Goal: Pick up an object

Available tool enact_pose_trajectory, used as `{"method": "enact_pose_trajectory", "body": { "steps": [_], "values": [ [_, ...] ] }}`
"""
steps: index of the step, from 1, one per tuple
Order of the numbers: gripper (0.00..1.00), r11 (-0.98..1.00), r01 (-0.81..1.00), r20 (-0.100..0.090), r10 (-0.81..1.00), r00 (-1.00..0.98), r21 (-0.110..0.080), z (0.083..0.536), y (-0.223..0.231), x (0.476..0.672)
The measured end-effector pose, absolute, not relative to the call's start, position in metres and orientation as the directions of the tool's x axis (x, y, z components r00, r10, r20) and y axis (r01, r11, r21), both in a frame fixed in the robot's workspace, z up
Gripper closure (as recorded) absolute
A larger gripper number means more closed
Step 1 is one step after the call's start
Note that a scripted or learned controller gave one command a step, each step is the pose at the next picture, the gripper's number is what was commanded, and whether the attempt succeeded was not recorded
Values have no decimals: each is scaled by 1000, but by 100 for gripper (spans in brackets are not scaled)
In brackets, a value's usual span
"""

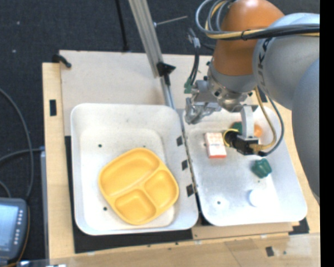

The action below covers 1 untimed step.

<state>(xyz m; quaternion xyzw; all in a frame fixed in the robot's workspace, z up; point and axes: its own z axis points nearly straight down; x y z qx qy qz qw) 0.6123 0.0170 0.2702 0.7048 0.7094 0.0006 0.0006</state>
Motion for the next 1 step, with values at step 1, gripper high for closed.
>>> {"method": "enact_pose_trajectory", "body": {
  "steps": [1],
  "values": [
    [100, 6, 1000, 0, 1000, -6, -2, 247, 67, 610]
  ]
}}
